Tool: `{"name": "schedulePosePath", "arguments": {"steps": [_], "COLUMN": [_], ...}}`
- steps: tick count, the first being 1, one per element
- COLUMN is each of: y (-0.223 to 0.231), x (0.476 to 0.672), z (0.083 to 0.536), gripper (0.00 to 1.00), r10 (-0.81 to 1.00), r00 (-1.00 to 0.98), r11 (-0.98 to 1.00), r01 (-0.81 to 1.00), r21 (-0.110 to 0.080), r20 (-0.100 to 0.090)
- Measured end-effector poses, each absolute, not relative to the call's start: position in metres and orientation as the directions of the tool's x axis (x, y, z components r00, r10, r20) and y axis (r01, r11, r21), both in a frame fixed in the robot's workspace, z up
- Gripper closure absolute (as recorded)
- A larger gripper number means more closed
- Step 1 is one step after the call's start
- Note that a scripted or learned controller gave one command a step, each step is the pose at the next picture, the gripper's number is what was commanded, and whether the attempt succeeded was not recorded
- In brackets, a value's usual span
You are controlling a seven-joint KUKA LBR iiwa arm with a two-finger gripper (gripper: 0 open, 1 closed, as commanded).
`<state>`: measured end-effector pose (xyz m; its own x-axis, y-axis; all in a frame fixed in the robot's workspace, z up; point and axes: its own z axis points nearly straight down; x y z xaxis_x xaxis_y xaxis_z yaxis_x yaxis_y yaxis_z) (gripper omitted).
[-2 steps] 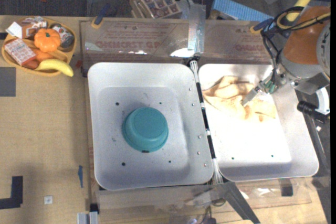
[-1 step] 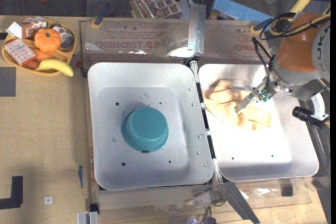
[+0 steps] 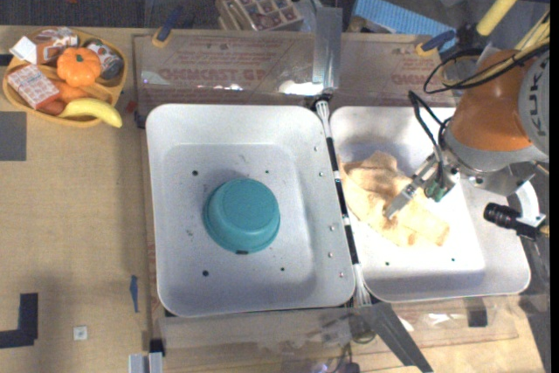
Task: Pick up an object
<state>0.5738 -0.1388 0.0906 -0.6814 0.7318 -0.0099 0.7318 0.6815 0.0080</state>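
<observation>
One gripper (image 3: 403, 203) hangs over rumpled cloth (image 3: 384, 188).

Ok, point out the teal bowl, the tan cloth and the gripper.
teal bowl (image 3: 243, 214), camera view, centre of its upturned base, left bin.
tan cloth (image 3: 374, 181), camera view, upper left fold, right bin.
gripper (image 3: 410, 196), camera view, between its fingers, over the cloth.

crumpled tan cloth (image 3: 384, 192) in right bin, teal bowl (image 3: 243, 214) upside-down in left bin

Overhead, slanted onto 2 bins (image 3: 166, 188).
</observation>
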Motion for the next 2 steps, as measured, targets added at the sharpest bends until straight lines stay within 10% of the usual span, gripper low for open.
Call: {"name": "schedulePosePath", "arguments": {"steps": [2], "y": [-0.101], "x": [0.614], "z": [0.091], "gripper": [0.0], "r10": [0.703], "r00": [-0.711], "r11": [0.712], "r01": [0.703], "r21": [0.007], "r20": [-0.012]}}
